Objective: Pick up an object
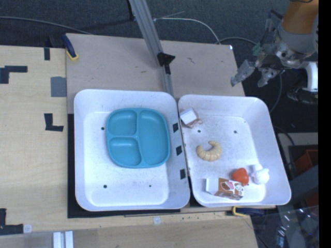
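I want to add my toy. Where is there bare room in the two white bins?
Left bin: bare floor in front of the blue divided plate. Right bin: bare middle between the croissant and the right wall. Its front corner is crowded: orange ball, white piece, brown packet.

We see two shallow white plastic bins, the left bin (pixel 88 154) and the right bin (pixel 269 154), smooth with tiny specks. The teal plastic plate with three parts (pixel 138 137) looks smooth and a bit shiny. The pale wooden bench top (pixel 31 138) looks matt. The slanted grey metal bar (pixel 147 22) shines a little. The tan croissant toy (pixel 209 151) looks bumpy.
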`<control>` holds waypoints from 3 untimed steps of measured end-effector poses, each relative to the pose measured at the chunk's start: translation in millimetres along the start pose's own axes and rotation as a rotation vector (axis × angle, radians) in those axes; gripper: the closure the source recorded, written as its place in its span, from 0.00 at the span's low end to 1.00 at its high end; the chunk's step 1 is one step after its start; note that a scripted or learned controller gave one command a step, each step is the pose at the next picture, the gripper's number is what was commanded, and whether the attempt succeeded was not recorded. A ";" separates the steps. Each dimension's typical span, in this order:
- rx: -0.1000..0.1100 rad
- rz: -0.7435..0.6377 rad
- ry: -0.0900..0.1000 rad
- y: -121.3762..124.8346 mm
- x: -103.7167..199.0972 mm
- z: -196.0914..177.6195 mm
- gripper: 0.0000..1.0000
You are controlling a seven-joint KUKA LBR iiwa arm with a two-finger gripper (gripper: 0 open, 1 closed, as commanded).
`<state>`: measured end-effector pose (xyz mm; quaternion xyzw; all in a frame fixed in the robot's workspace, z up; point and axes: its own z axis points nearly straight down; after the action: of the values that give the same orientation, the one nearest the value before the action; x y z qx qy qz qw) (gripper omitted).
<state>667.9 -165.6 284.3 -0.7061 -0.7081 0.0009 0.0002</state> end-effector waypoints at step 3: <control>0.005 0.002 0.000 -11.3 -6.3 114.3 0.00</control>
<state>656.4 -172.1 170.0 -0.7068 -0.7074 0.0026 0.0020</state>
